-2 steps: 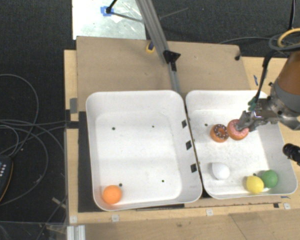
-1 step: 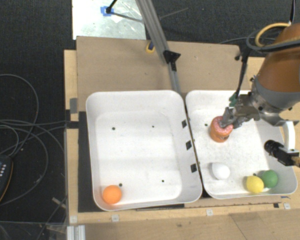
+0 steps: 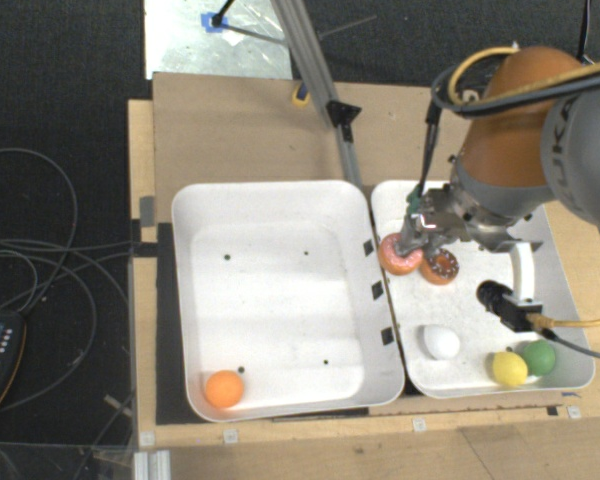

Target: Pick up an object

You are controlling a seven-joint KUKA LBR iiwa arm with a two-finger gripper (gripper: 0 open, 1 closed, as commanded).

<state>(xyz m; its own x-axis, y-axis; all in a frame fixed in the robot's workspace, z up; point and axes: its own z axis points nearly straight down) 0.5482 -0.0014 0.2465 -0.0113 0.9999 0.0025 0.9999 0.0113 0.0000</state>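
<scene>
In the right bin [image 3: 570, 368] my gripper [image 3: 416, 236] hangs low near the bin's left wall, right over the upper edge of a pink frosted donut [image 3: 399, 257]. A brown sprinkled donut [image 3: 442, 267] lies against the pink one on its right. Nearer the front of that bin rest a white ball [image 3: 441, 343], a yellow lemon [image 3: 509, 368] and a green ball [image 3: 540, 356]. An orange ball [image 3: 223, 389] sits alone in the front left corner of the left bin [image 3: 270, 268]. The wrist hides the gripper's tips.
The grey arm with its orange band [image 3: 525, 118] covers the back of the right bin. A black cable fitting [image 3: 505, 306] hangs over the bin's middle right. A grey tripod leg [image 3: 315, 68] slants across the bench behind the bins.
</scene>
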